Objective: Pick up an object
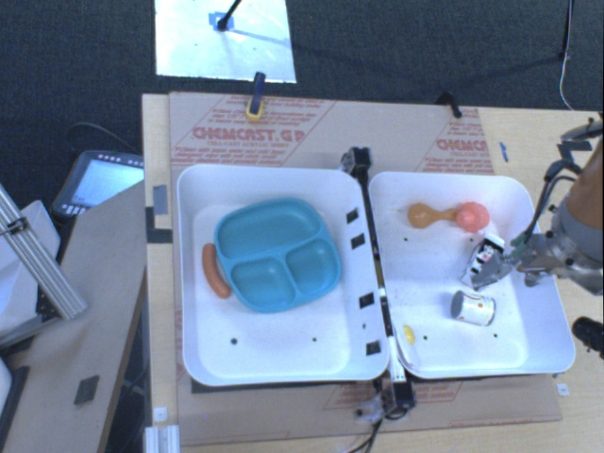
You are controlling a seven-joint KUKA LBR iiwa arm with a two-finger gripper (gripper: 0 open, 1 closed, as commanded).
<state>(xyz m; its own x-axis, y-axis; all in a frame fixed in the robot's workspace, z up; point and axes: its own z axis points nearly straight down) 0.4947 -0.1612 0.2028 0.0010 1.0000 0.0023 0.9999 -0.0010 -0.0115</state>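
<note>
The cardboard sheet (283,121) under the bins reads "CHEMCAST GP" in red. In the right bin (543,352), the gripper (491,270) hangs just above a small grey cup (472,308) lying on its side. I cannot tell how the gripper is set, it is too blurred.

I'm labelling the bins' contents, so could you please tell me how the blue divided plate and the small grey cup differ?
The blue divided plate lies flat in the left bin; the small grey cup lies tipped on its side in the right bin. The plate is far larger than the cup. The plate has three compartments, the cup one cavity. The gripper is just above the cup, far from the plate.
</note>
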